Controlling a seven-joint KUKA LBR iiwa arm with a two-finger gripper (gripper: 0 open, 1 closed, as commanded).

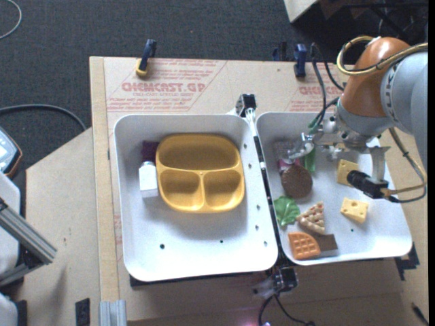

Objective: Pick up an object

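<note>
Toy food is lying scattered in your right bin point(401, 240), a brown round piece point(296, 180) sitting just beside the gripper point(304, 143), whose grasp you cannot tell.

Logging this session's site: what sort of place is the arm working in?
Most likely a robotics lab test bench, not a kitchen: two white bins clamped to a board, toy food like the cheese wedge, and loose cables on dark carpet.

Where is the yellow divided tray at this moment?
The yellow divided tray lies in the left white bin, toward its upper middle, with a small white bottle against its left edge.
</note>
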